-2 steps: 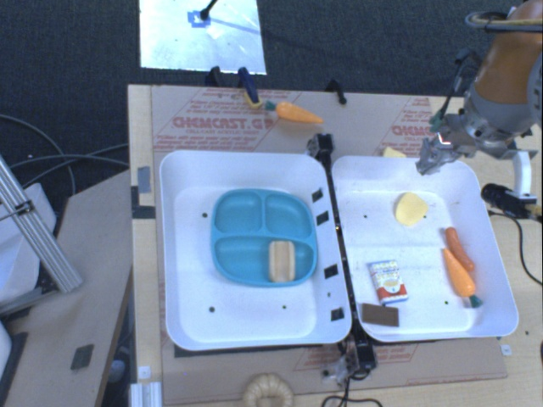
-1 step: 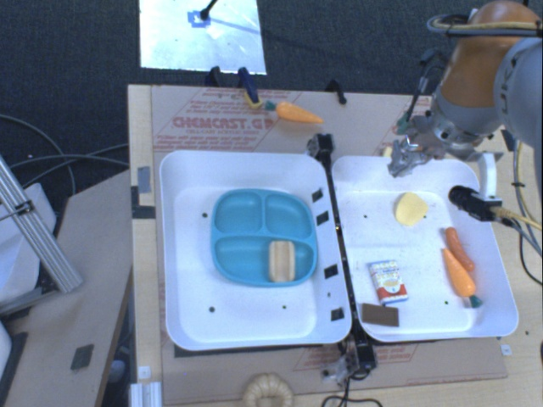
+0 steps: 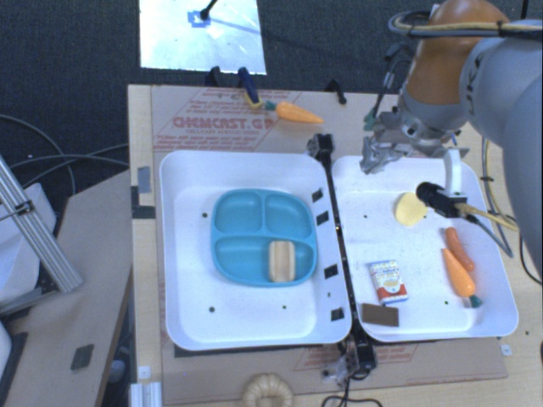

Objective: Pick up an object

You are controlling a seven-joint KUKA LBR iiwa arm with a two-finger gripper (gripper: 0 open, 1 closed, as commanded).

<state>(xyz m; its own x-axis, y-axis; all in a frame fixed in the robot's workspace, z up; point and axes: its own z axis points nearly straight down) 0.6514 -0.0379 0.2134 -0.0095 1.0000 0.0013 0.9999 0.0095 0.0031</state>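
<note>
Sitting in the left bin [image 3: 182, 227], one blue tray [image 3: 263, 236] held one bread slice [image 3: 282, 260] in a lower compartment, likely parked as clutter. One carrot [image 3: 293, 113] lay on the board beyond. The right bin [image 3: 501, 312] held the likely targets: one carton [image 3: 388, 281], one brown block [image 3: 379, 315], one yellow disc [image 3: 411, 209], two carrots [image 3: 457, 262]. The gripper [image 3: 378, 154] hung over that bin's far left corner, probably staged for a descent; it held nothing, its spread unreadable.

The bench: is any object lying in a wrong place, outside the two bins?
Yes. One carrot lies on the board behind the left bin, outside both bins, while two other carrots lie inside the right bin. The tool hangs over the right bin's back edge.
</note>
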